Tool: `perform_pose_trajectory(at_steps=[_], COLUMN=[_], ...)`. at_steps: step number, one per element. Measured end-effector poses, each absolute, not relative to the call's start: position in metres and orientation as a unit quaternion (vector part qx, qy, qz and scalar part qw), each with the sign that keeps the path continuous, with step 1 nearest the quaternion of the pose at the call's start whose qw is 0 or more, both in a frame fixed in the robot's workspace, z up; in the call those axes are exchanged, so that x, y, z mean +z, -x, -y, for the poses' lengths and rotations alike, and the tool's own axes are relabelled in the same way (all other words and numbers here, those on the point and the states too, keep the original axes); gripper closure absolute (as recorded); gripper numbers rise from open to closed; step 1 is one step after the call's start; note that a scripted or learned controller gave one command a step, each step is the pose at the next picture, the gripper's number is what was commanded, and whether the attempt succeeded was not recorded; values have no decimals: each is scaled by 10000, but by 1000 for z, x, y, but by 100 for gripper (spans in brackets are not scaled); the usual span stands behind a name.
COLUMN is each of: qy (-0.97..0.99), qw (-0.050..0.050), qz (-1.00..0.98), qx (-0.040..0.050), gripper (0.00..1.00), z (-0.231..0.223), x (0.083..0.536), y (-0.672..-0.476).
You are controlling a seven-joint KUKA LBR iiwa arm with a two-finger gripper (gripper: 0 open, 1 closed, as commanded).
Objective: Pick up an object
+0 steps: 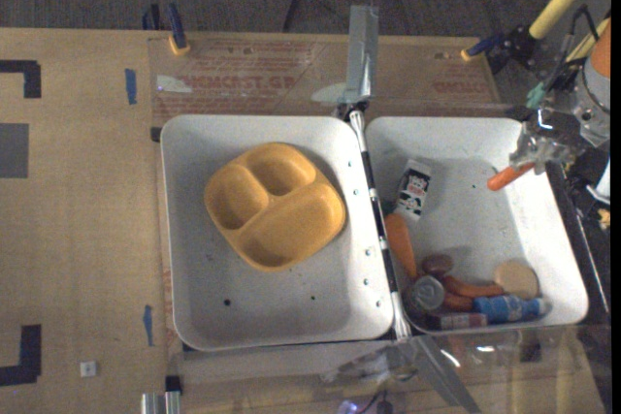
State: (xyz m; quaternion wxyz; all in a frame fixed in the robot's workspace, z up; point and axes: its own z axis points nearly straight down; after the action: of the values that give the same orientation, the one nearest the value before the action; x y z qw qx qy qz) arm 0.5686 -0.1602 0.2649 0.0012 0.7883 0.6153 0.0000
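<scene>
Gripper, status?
Gripper over right bin's far right edge. Small orange piece at its tip, grip unconfirmed. Other items clustered at near edge.

White bins (194,305); yellow-orange tray (275,205); white carton (413,189) with black print; orange carrot (401,244); small orange piece (506,176); blue bottle (508,308); tan disc (516,278); brown bench (78,208) with blue tape bits

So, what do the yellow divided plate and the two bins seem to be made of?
The yellow plate looks like moulded plastic: one even colour, rounded compartments, a soft matte sheen. The bins, left and right, look like thin white plastic or coated metal, smooth with rounded corners; I cannot tell which.
</scene>
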Motion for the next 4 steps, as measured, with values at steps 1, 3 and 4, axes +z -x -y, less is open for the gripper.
perform_pose_trajectory(at_steps=[1, 3, 4], qy=[-9379, -9948, -9947], qw=[2, -10, -4], qz=[-3468, -1019, -1024], qx=[-8, -21, -3], gripper=[100, 100, 100], z=[160, 117, 105], x=[274, 267, 263], y=[-559, -572, -658])
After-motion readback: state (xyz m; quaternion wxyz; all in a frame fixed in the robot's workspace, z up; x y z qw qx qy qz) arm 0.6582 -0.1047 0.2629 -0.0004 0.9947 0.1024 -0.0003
